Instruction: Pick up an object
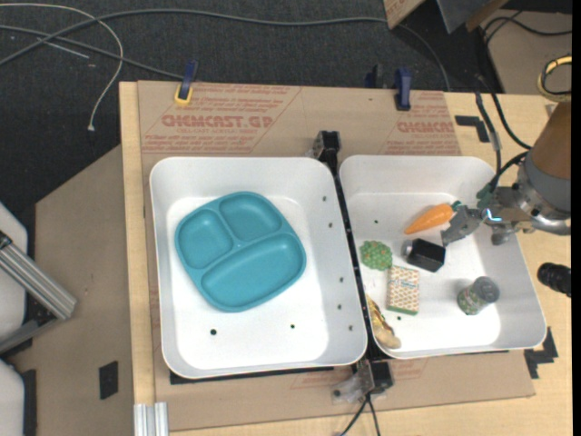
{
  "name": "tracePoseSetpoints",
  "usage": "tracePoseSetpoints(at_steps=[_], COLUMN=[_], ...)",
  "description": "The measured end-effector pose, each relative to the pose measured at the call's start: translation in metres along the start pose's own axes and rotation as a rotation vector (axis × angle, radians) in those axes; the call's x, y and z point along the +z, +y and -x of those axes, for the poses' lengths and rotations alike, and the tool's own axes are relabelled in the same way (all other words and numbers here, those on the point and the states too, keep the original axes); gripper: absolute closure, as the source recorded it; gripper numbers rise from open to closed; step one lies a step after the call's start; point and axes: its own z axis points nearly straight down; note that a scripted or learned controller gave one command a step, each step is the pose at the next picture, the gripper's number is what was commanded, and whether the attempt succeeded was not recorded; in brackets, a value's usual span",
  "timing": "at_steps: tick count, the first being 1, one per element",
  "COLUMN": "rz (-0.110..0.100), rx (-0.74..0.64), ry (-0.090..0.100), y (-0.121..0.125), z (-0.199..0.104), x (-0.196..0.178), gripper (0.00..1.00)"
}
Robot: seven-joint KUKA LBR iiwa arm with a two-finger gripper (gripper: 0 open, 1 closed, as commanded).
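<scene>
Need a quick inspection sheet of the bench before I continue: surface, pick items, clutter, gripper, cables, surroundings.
Surface: cardboard-covered bench, clamped at the far edge, bearing two white bins.
Job's things: right bin holds an orange carrot toy, black block, green piece, patterned packet, grey-green lump, tan item.
Clutter: blue divided tray in left bin.
Gripper: gripper beside the carrot toy.
Cables: white cable on the floor.
Surroundings: dark carpet.

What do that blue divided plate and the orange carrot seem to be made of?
The blue divided plate looks like moulded plastic: even colour, soft sheen, rounded compartment ridges. The orange carrot is probably a plastic or rubber toy, judging by its uniform bright colour; the view is too small to be sure.
</scene>
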Motion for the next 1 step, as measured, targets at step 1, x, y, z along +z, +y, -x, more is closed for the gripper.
tracePoseSetpoints(at_steps=[1], rz=[-0.003], rx=[0.000], ry=[0.001], y=[-0.0025], z=[-0.0056], x=[0.0594], gripper=[0.00])
